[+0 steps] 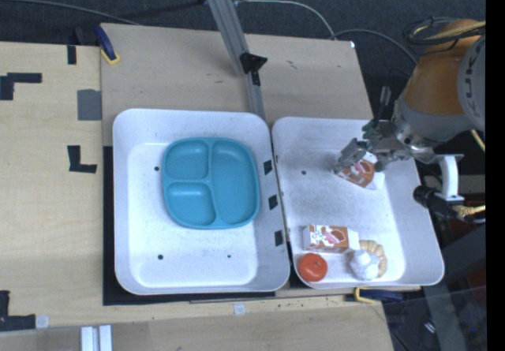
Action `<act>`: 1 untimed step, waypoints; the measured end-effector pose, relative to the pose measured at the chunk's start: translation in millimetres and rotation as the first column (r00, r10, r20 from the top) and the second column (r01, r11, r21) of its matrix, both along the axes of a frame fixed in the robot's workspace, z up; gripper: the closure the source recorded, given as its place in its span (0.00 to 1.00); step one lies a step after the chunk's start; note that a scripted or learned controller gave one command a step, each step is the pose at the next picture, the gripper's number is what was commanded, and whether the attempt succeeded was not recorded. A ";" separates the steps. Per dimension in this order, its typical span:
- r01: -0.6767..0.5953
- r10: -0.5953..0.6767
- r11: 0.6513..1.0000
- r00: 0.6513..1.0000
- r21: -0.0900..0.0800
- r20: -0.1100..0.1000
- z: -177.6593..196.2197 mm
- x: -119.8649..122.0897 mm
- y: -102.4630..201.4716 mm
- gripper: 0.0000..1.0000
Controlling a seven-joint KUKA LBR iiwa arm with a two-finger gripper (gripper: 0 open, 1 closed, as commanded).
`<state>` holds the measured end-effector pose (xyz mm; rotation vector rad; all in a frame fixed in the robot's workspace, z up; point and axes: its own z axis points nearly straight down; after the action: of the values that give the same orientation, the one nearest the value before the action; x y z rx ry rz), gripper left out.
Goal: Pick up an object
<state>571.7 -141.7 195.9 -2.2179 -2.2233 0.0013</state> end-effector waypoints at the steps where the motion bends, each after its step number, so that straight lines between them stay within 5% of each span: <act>1: 0.000 0.000 1.000 1.000 0.000 0.000 0.1 0.0 -0.1 0.00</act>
<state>571.8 -141.8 196.0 -2.2179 -2.2232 0.0013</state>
